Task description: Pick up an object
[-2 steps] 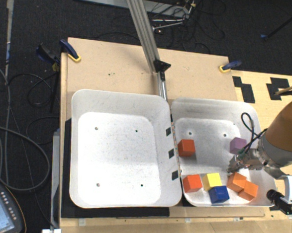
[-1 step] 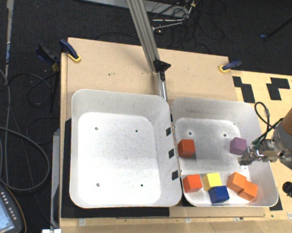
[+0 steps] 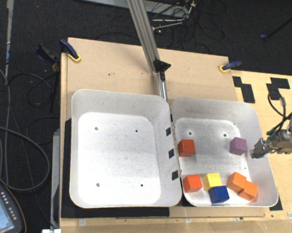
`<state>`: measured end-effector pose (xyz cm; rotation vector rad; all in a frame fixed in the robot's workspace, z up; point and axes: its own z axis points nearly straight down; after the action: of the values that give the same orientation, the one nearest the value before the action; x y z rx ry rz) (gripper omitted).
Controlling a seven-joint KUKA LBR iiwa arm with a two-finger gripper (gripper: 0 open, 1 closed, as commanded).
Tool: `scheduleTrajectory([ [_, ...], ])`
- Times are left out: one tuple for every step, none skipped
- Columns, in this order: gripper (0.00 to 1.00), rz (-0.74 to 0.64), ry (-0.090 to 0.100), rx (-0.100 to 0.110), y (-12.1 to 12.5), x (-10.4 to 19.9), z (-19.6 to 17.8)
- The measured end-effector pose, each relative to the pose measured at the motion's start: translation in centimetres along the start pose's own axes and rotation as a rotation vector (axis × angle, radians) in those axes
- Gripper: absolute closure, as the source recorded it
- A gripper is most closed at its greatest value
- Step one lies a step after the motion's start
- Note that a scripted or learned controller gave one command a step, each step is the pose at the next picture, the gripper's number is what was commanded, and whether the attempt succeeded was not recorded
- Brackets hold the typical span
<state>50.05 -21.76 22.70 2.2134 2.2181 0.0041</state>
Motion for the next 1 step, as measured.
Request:
scheduleTrajectory([
  [1.0,-0.001,0.002,0.003,0.14,-0.02,-1.82],
])
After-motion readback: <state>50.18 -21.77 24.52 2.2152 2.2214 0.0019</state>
